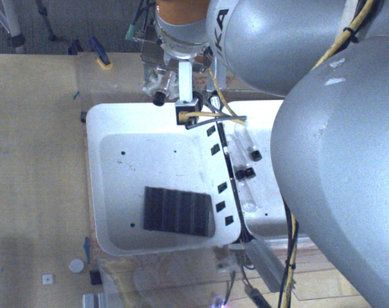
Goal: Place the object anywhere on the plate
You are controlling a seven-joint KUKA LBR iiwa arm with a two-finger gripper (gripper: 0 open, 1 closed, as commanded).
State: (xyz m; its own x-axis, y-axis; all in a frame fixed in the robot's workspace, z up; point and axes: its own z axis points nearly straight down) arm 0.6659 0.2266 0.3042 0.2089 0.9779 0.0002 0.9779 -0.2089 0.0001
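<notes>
Pincer (172,90) over the far rim of the left white bin (95,172), released or clenched impossible to tell. Well apart, flat on that bin's floor toward the near wall, dark ribbed slab (177,212). Around the bin, tan surface (34,172).

A pale wooden counter (34,172) spread leftward under even light; beyond its far edge lay grey floor (85,15), with stand legs (7,18) at the corner; a blue clamp (103,56) sat on that edge.
</notes>
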